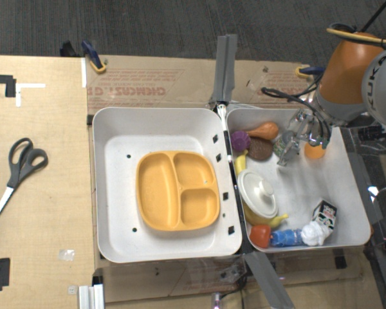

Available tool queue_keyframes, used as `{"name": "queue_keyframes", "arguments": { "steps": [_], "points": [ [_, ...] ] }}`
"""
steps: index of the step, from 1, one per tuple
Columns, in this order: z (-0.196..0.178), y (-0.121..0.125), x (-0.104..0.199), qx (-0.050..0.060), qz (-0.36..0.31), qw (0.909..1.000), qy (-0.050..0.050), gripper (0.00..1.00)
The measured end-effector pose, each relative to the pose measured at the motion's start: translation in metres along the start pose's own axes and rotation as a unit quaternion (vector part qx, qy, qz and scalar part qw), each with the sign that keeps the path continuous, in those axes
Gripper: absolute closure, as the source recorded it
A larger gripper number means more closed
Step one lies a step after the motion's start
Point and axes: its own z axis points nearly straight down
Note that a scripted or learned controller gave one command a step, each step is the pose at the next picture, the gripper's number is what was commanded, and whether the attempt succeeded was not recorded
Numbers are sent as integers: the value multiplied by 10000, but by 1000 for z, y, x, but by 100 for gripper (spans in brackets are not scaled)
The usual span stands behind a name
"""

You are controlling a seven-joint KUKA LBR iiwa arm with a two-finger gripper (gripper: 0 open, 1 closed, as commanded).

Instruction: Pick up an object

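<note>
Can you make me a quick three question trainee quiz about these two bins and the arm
1. True or false: the yellow divided plate lies in the right bin.
2. Which lies nearest the gripper? A) scissors B) orange ball C) red ball
3. What colour is the lidded bowl?

Key: 1 false, it lies in the left bin; 2 B; 3 white.

Both bins (109,192) look like smooth white plastic, slight sheen. Yellow divided tray (178,190) in left bin: matt-to-satin plastic. At 3 o'clock of it, white lid (259,194) is glossy, ceramic-like. Bench top (38,172) is pale wood, matt; cardboard sheet (154,82) at 12 o'clock is rough, matt. Scissors (16,172) at 9 o'clock: black plastic handles, metal blades. Gripper (294,143) shiny metal.
</note>
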Motion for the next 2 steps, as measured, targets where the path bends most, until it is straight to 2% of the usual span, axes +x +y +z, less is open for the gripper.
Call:
{"name": "queue_keyframes", "arguments": {
  "steps": [1,2],
  "points": [
    [1,-69,62,4,-55,10000,8,0],
    [-12,12,19,3,1700,9854,-3,0]
  ]
}}
